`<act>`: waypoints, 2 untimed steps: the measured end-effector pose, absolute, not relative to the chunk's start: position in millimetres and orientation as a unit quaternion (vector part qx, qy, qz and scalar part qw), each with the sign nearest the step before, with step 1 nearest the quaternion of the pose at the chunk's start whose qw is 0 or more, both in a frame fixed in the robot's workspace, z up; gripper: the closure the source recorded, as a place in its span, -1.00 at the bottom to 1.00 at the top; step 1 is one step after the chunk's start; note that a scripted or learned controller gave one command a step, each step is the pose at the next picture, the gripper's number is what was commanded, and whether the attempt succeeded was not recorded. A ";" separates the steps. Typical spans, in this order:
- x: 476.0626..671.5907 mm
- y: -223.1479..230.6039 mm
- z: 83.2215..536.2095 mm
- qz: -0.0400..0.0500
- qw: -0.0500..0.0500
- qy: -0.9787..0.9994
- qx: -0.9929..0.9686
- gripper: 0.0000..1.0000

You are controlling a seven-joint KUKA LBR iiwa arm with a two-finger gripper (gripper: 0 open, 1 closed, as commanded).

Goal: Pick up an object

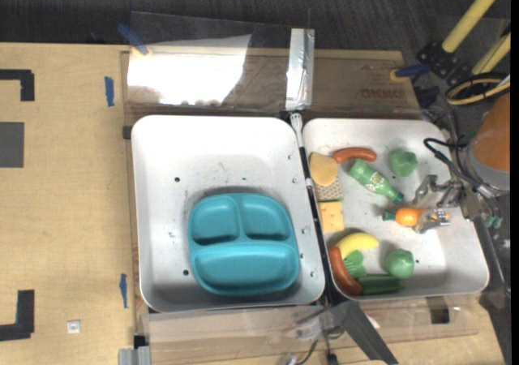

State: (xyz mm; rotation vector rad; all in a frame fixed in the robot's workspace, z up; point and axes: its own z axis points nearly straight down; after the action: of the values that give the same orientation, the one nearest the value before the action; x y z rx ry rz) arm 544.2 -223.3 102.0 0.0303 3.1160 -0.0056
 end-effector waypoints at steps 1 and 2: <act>583.7 -224.1 265.5 -0.003 0.008 1.000 -0.009 1.00; 635.5 -221.7 393.1 -0.002 0.009 1.000 -0.004 1.00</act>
State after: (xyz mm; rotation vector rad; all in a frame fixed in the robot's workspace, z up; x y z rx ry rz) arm 635.5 -221.7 393.1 -0.0113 3.1240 -0.0054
